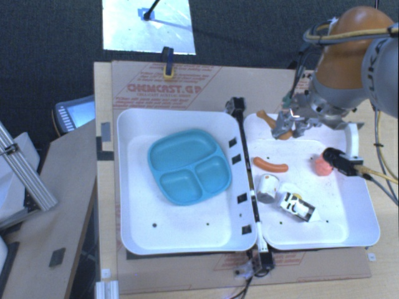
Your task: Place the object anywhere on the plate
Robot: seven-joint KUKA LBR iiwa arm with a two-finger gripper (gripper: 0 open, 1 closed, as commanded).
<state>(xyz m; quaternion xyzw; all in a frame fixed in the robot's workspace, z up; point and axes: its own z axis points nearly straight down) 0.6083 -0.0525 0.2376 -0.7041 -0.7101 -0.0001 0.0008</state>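
My arm over the right bin, plate in the left.
Left bin (134, 229) holds the blue plate (189, 166). Right bin (355, 223): my jaws (285, 127) at the far edge over an orange piece (267, 116), open or closed I can't tell; orange carrot (270, 164), pink object (322, 166), white cup (267, 187).

Bench (75, 167): light wood top, partly covered by cardboard sheet (168, 87) with red print. Two shallow white bins side by side on cardboard, touching along black middle seam. Left bin (134, 223) nearer bench's left edge; right bin (349, 226) toward right. Yellow-and-black clamp (168, 64) at cardboard's far edge.
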